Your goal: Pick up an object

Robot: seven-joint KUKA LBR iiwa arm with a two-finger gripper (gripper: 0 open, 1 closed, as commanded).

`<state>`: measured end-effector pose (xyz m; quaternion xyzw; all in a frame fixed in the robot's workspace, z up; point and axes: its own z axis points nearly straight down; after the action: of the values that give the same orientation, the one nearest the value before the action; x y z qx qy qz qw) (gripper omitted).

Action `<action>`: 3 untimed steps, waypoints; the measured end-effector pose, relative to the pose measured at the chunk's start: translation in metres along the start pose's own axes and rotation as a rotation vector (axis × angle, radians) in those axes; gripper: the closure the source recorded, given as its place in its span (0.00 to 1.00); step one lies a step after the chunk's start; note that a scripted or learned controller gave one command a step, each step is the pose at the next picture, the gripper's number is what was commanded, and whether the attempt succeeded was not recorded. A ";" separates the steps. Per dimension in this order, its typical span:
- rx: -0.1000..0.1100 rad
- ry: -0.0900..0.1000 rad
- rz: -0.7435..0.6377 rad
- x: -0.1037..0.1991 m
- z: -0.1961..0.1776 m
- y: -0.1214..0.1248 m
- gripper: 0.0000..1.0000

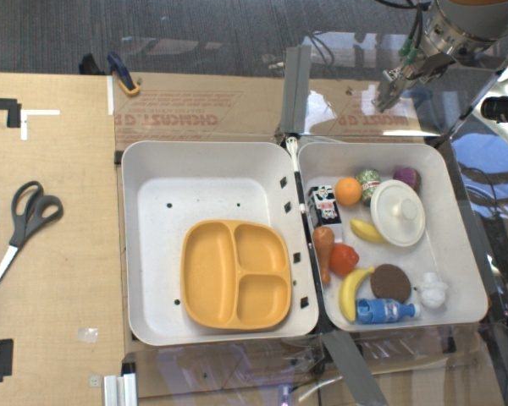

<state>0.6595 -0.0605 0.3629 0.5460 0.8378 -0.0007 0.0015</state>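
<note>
The right bin holds several small objects. Among them are an orange, a white lidded bowl, a purple piece, a small banana, a black-and-white carton and a red tomato. Toward the front lie a larger banana, a brown disc, a blue bottle and a white ball. My gripper hangs high beyond the right bin's back edge, apart from all of them, with nothing seen in it.
A yellow divided plate lies in the left bin. Scissors rest on the wooden bench at the left. A blue and yellow clip sits on the cardboard behind the bins. Cables hang near the arm at the top right.
</note>
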 end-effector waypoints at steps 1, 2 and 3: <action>-0.001 0.000 -0.173 -0.086 -0.069 -0.038 1.00; -0.001 0.000 -0.629 -0.128 -0.054 -0.059 1.00; -0.003 -0.003 -0.958 -0.138 -0.129 -0.088 1.00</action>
<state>0.6341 -0.2224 0.4924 0.0983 0.9952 -0.0008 0.0030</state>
